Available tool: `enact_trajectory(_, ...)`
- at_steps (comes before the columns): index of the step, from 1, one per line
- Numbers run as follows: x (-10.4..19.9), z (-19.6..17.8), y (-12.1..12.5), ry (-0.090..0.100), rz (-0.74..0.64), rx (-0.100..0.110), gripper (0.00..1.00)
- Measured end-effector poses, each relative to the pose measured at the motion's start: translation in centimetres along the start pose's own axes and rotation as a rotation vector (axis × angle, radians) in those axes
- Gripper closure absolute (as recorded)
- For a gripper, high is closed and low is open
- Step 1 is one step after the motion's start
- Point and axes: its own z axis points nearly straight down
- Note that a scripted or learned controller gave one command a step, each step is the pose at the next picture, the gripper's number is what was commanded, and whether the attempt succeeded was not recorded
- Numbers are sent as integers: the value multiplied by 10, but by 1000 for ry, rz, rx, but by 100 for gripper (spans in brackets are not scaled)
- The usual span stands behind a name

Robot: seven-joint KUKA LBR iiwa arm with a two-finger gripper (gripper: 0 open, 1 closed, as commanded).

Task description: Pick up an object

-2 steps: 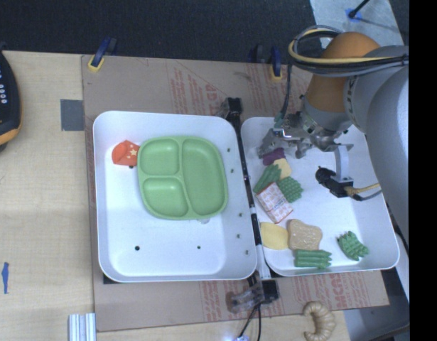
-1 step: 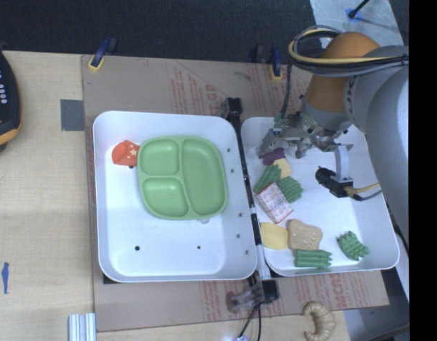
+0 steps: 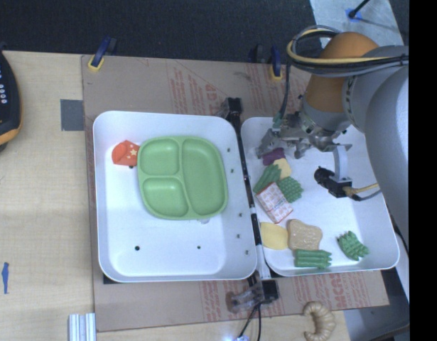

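Camera view, from my remote station: the grey arm with its orange band reaches in from the right, and its gripper (image 3: 281, 146) hangs low over the far left corner of the right bin (image 3: 378, 219). I cannot tell from here how the jaws stand; the metal linkage hides them.

Just beneath the gripper lies a small dark purple piece (image 3: 273, 155), smooth and rounded, too small for me to identify. Touching it on the near side is a pale yellow piece (image 3: 283, 167). Near those, a cluster of ridged green plastic vegetables: one long pod (image 3: 266, 177) and one stubby bunch (image 3: 290, 188). Between them sits a flat square packet (image 3: 273, 202) with a red-and-white print; its lettering is too small to read.

Toward the near edge of the same bin rest a yellow wedge (image 3: 274, 236), a tan slice of toy bread (image 3: 304, 234), a long green pod (image 3: 313, 259) and, well apart to the right, another green bunch (image 3: 352, 246).

The left bin (image 3: 119, 254) holds a matte green plate (image 3: 182, 177) with three compartments, and a red piece (image 3: 125, 153) with a yellow mark touching its left rim.

The bins sit on a sheet of brown cardboard (image 3: 168, 77) printed with faint red writing I cannot make out.
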Motion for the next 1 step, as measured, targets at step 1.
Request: enact_trajectory(1,-7,0,0,-1,2,-3,0)
